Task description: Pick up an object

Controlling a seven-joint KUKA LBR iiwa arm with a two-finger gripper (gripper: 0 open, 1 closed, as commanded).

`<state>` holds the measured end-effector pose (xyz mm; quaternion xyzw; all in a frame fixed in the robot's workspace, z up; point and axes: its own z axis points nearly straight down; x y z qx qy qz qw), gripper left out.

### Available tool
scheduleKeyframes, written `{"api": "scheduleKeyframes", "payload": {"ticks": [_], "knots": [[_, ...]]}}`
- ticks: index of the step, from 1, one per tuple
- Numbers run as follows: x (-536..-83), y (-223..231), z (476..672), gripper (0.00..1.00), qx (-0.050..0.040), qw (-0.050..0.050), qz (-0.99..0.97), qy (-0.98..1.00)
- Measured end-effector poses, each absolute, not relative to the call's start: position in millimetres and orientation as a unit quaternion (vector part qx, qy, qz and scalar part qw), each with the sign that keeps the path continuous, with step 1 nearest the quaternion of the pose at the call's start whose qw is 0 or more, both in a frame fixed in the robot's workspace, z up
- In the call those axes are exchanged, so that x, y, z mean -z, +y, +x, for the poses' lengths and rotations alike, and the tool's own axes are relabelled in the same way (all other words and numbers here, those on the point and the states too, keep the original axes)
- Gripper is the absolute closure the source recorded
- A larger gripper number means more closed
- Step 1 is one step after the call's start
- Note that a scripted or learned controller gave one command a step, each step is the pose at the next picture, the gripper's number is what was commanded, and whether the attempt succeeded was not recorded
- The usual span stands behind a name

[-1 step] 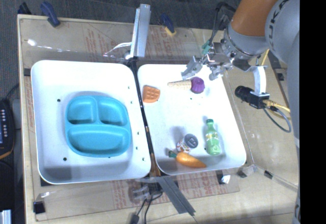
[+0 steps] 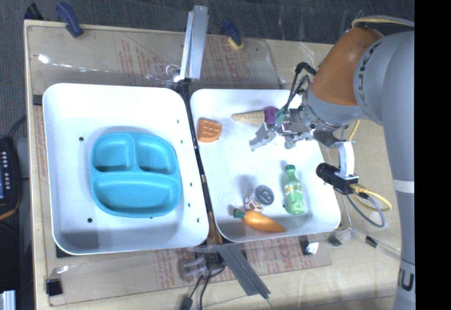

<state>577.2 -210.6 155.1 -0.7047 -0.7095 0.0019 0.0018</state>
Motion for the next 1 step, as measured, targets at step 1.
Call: {"api": "scheduleKeyframes", "payload": {"ticks": [1], "knots": [[-91.1, -208.4, 513.3, 0.0, -0.0008, 0.002, -0.704, -0.71]]}}
